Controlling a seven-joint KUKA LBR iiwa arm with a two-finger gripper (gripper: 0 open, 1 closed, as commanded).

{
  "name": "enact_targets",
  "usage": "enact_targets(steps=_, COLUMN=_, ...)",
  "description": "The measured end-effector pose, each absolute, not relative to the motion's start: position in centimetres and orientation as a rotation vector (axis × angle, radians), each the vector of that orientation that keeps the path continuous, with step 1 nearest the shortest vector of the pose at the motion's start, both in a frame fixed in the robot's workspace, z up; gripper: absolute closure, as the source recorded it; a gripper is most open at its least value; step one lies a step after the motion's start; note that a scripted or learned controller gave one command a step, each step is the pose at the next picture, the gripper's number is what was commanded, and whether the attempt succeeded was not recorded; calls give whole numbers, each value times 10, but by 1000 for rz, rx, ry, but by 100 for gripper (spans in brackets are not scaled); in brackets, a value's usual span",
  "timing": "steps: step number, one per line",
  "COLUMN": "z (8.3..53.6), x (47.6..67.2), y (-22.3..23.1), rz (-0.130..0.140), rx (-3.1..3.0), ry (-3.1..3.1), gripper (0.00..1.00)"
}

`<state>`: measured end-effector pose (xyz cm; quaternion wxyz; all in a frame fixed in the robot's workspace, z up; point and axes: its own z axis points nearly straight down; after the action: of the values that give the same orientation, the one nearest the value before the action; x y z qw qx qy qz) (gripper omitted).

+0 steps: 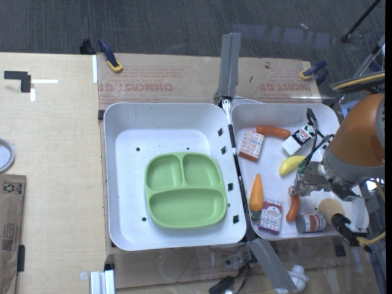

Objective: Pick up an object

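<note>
Hovering low over right bin, jaws btwn banana & red pepper; can't tell if apart or together.

Green tray, white bins, yellow banana, orange carrot.

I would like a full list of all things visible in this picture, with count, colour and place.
bins: 2, white, side by side on the bench
plate: 1, green, three compartments, in the left bin
carrots: 2, orange, right bin, one at its left side, one near the top
boxes: 2, red and white, right bin, one upper left, one at the bottom
banana: 1, yellow, right bin, middle
can: 1, red and white label, right bin, bottom right
clamps: 2, blue and yellow, on the cardboard behind the bins
tape roll: 1, clear, left edge
gripper: 1, grey, over the right bin, by the banana
</note>
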<state>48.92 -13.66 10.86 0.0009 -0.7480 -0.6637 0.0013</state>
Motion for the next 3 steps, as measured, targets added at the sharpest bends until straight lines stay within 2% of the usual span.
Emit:
enact_targets(steps=1, z=227, x=478, y=-123, rz=5, rx=-2393, ry=-2033, gripper=100)
enact_targets(steps=2, z=227, x=478, y=-123, rz=5, rx=-2394, ry=-2033, gripper=0)
enact_targets(steps=3, z=151, x=477, y=-154, rz=4, rx=-2252, ry=-2185, gripper=0)
